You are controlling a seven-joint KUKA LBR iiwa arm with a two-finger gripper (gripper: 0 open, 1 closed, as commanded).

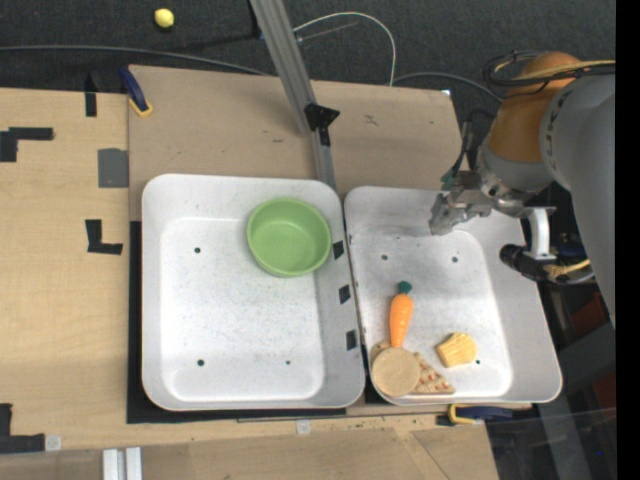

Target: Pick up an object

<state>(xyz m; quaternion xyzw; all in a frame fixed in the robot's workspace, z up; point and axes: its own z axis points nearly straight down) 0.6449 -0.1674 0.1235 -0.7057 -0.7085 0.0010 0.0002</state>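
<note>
Hovering at upper right of right bin (520,368), pincer (447,218) grasp state not discernible, nothing visibly held; carrot (401,316) lying down-frame and slightly left of it at bin centre, long axis near vertical in frame, green top toward pincer.

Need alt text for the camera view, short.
The grey arm's hand hovers over the far edge of the right bin, which holds a carrot, a round cracker and a yellow block near its front. The left bin holds a green bowl.
</note>
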